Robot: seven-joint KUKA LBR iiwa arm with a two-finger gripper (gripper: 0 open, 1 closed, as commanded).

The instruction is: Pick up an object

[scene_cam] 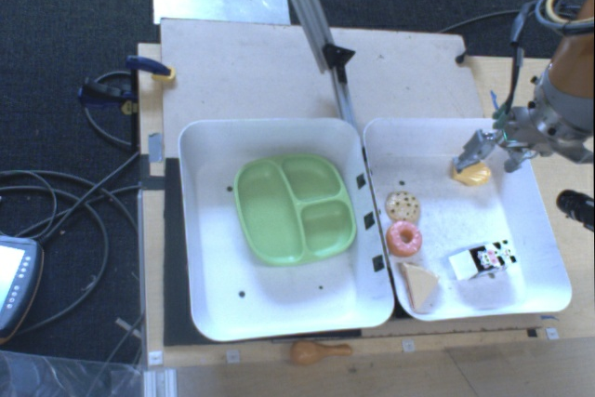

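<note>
1. Task is judged barely under way: nothing is seen lifted, and the grasp and the lift are left.
2. The gripper is placed over the right bin, fingers spread apart, nothing seen between them.
3. The yellow lump, taken as the likely target, lies on the bin floor just beside the fingertips, near the back wall.
4. The lump is seen as small, rounded, pale yellow, soft-looking.

a robotics lab: bench with white bins, loose cables, clamp
</note>
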